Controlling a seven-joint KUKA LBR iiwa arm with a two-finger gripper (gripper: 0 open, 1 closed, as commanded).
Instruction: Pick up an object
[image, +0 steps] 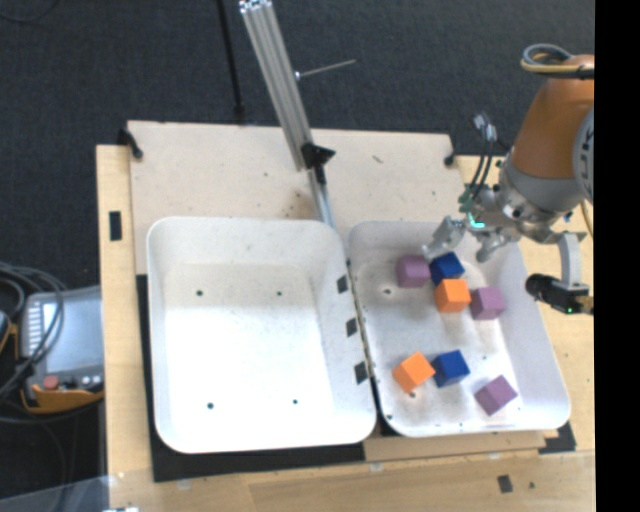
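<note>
No writing could be read on anything in the scene. The gripper (466, 240) hovered over the upper part of the right bin (530, 350), its two fingers spread apart with nothing between them. Just below the jaws sat a blue cube (447, 267), with a purple cube (411, 271) touching it on its left and an orange cube (452, 295) just under it. Another purple cube (487, 302) lay beside that (near the bin's right wall). Farther below the jaws lay a second orange cube (413, 371), a second blue cube (451, 366) and a third purple cube (495, 394). The left bin (250, 330) offered open white floor, on a pale wooden bench (220, 160) over dark carpet (100, 60).
</note>
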